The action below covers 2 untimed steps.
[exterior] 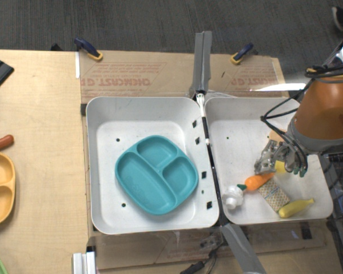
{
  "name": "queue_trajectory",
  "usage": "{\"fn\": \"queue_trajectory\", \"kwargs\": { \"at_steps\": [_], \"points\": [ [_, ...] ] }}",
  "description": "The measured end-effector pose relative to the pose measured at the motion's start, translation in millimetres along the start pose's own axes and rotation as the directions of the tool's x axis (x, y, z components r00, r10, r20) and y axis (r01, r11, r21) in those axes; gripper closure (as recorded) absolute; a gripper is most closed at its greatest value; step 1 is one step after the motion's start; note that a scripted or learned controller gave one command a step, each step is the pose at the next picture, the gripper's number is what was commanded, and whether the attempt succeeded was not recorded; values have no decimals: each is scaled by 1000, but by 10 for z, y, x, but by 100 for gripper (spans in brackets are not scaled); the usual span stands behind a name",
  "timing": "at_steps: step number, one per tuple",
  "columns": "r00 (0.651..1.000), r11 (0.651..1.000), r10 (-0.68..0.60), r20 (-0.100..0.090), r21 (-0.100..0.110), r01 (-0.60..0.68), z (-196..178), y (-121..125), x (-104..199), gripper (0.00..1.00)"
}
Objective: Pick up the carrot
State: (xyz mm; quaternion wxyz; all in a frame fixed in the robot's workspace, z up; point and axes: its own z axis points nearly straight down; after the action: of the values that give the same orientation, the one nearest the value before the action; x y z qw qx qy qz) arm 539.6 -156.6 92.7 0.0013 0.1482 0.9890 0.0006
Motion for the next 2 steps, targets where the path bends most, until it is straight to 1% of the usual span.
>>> {"fn": "queue_trajectory", "kwargs": {
  "at_steps": [1, 2],
  "points": [
    [969, 969, -245, -2, 0, 245, -787, 127, 675, 100],
    [983, 983, -185, -1, 0, 185, 9, 458, 265, 100]
  ]
}}
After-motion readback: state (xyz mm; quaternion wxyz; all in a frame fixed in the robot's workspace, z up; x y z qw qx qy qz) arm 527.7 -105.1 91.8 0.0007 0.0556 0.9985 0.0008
